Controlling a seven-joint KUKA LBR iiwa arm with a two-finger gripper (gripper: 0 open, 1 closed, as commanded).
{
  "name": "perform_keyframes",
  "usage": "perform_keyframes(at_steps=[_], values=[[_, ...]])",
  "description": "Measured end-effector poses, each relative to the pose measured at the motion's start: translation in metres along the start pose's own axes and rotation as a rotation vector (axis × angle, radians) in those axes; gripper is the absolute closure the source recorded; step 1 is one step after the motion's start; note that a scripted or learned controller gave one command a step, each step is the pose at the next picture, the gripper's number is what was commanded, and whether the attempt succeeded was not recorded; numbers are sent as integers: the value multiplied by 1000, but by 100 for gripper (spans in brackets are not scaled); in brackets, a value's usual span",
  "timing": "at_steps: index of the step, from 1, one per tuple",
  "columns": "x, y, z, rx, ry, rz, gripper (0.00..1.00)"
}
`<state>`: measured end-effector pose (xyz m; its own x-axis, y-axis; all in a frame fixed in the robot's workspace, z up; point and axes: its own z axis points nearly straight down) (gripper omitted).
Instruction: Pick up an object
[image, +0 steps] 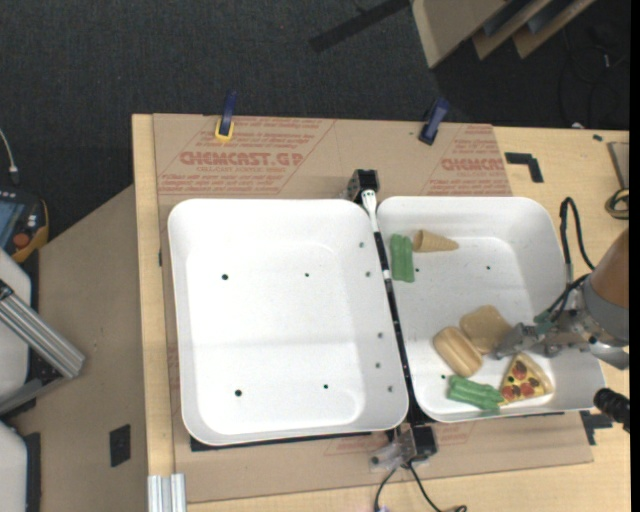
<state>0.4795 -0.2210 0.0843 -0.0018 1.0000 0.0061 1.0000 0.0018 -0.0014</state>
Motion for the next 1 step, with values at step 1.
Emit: perform_keyframes(at_steps=[1], values=[[0,0,0,0,0,0,0]])
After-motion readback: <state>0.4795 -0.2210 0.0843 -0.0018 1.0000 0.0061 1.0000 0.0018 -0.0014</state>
